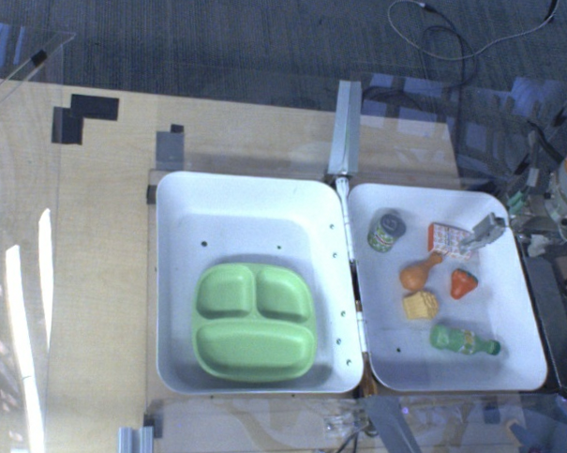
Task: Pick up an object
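Gripper (490, 227) over far right of right bin (531, 358), open/shut can't tell, beside red-white packet (445, 238), green tray (255, 321) in left bin (173, 291)

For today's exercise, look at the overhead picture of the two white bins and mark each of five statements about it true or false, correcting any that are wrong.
1. The green divided plate lies in the left bin. True.
2. The small can lies in the left bin beside the plate. False: it is in the right bin, near its upper left corner.
3. The green bottle lies on its side. True.
4. The gripper is over the left bin. False: it is over the upper right part of the right bin, beside the red-and-white packet.
5. The yellow block sits between the orange drumstick-shaped toy and the green bottle. True.
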Motion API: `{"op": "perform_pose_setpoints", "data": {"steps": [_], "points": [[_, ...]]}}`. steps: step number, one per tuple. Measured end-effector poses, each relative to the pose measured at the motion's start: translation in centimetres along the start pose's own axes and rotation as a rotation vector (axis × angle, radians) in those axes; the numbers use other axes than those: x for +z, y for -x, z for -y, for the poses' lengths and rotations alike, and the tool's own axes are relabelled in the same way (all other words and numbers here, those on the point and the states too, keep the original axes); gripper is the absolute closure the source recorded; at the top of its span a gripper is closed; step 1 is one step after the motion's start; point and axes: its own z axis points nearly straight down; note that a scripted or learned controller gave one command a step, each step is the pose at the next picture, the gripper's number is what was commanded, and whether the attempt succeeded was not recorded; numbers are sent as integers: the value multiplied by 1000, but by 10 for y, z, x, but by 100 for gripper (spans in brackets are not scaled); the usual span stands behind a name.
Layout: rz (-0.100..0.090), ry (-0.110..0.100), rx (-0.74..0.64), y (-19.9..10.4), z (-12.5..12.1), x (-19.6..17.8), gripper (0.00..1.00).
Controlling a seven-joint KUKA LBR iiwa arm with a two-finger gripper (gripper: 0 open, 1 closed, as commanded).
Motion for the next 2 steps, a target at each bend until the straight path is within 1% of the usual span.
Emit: {"op": "perform_pose_setpoints", "data": {"steps": [1, 2], "points": [[-5, 11, 2, -5, -26, 119, 0], [-7, 22, -10, -5, -7, 124, 0]]}}
